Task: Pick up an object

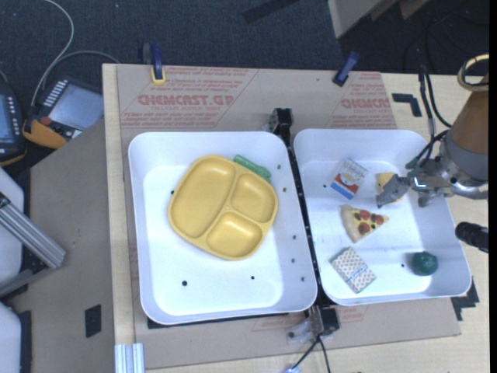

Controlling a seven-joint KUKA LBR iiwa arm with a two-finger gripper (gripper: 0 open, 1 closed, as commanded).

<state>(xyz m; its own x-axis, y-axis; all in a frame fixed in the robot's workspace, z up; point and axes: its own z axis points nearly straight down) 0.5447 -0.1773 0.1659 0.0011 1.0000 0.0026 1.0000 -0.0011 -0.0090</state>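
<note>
Camera view looks down at a slant on two shallow white bins, and the right bin [443, 286] serves as the landmark for everything below. From beyond that bin's right wall the grey arm [474, 158] reaches in, its orange band uppermost and its wrist bent so the tool points leftward over the bin's upper right part. At its end sits the gripper [406, 190] — two dark fingers spread apart, one reaching left toward the bin's middle, the other nearer the right wall, with bare white floor visible between them. Nothing lies between the fingers, so the claw stands open and holds nothing. The left finger's tip sits just beside a small yellow wedge-shaped piece [384, 181] in the bin's upper middle; whether they touch cannot be told. Just below that, near the bin's centre, lies a toy pizza slice [363, 222], pale crust with red and yellow topping, flat on the floor. Toward the bin's upper left lies a small carton [349, 179], white with blue and red print, tilted. Near the bin's front wall rests a little checked packet [353, 270], grey-white, turned at an angle. In the bin's front right corner sits a dark green rounded object [424, 263]. Left of the right bin, touching along a shared edge, the left bin [155, 286] holds a yellow divided plate [223, 206] with three compartments; a green piece [252, 166] pokes out from behind it.
</note>
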